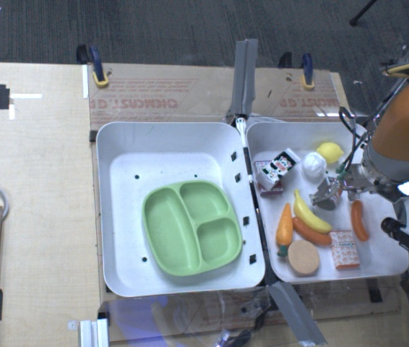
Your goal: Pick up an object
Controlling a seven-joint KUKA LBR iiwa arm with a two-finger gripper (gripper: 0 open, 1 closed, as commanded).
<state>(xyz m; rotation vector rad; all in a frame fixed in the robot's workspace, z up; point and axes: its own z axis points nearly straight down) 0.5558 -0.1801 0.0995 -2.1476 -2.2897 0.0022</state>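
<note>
- The gripper hovers low over the right bin, beside the banana; whether it is clenched, I cannot tell.
- Best to drop straight down, centred on the banana.

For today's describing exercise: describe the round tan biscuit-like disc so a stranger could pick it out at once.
Start at the right-hand shallow white bin, the one crowded with toy food. Go to its near edge, left of the small orange-and-white carton and just below the orange carrot. There lies the round tan biscuit-like disc: the only flat, circular, tan item.
</note>
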